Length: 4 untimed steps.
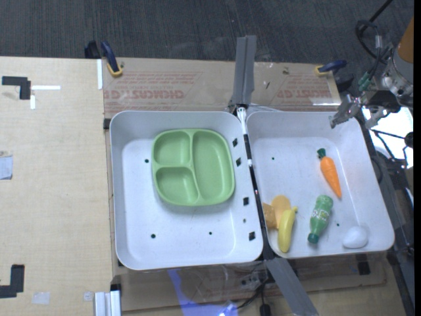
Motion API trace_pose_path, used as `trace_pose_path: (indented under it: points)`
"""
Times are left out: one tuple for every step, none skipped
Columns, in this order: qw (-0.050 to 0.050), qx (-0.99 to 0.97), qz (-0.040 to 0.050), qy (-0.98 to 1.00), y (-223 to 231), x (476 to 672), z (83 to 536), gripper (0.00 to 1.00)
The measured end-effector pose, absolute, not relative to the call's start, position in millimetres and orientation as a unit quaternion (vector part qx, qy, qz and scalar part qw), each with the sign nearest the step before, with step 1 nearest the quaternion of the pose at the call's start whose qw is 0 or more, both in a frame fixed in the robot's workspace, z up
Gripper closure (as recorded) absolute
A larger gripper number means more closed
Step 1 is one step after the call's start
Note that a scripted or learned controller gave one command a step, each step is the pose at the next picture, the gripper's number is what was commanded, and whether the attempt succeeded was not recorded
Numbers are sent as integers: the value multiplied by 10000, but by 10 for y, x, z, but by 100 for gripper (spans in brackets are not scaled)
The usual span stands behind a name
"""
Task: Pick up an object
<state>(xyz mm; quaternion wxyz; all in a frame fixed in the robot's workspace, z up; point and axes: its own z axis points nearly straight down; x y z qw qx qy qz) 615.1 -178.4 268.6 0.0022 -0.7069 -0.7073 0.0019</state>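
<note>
— What sort of place is this?

— A robotics lab or test cell, by the look of it. Two shallow white bins [131, 242] sit side by side on a bench [52, 176] of pale board, with black marker shapes [16, 87] stuck to it.

— Anything else?

— Blue clamps [108, 56] grip the cardboard backing [171, 91], cables [381, 25] hang at the right, and the floor [164, 12] is dark carpet, perhaps; the texture is hard to read.

— And the bins' contents?

— Toy props: a green divided plate [194, 166] and plastic food, such as a carrot [329, 172].
</note>
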Motion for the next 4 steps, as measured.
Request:
trace_pose_path:
  points:
    - [16,-6859,17,-7277,-2228,5694,2590,0]
    - [15,-5843,7,-8116,-2217,5964,1254,0]
    - [17,-5714,7,-8206,-2107,5980,892,0]
    - [17,-4708,0,-8822,-2003,5489,894,0]
